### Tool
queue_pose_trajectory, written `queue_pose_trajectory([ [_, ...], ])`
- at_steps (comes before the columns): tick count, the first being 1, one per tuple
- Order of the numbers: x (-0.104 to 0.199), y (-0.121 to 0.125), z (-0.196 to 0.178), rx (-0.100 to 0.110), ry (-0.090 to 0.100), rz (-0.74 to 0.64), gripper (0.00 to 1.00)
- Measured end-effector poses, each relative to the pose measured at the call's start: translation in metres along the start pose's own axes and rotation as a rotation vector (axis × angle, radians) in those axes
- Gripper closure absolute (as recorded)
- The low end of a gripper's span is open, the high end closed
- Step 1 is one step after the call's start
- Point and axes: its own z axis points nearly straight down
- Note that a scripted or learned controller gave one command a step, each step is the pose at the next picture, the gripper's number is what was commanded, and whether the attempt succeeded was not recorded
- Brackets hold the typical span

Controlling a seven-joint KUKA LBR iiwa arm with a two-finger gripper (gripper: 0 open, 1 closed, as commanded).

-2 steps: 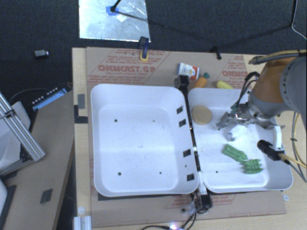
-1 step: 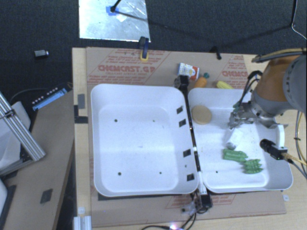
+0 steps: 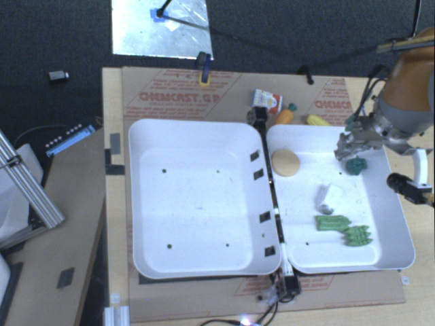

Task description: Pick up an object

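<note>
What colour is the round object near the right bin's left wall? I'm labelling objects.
Pale tan round object, clearest in the camera view.

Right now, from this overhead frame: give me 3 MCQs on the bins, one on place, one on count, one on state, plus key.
1. Where does the round tan ball lie?
A. in the left bin
B. in the right bin, near its inner wall
C. on the cardboard outside both bins

2. How many green toys lie near the front of the right bin?
A. none
B. two
C. five

3. Where is the gripper?
A. over the far part of the right bin, next to a teal object
B. over the middle of the left bin
C. over the dark floor, away from the bench

Key: 1 B, the ball sits just right of the divider between the bins. 2 B, two green toys lie side by side. 3 A, the arm reaches in from the right and ends above the teal object.
</note>
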Motion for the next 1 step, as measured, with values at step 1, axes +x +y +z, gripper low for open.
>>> queue_pose_trajectory([
  [1,0.0281,0.0589,-0.1164,-0.006,-0.001,-0.003,1.0],
])
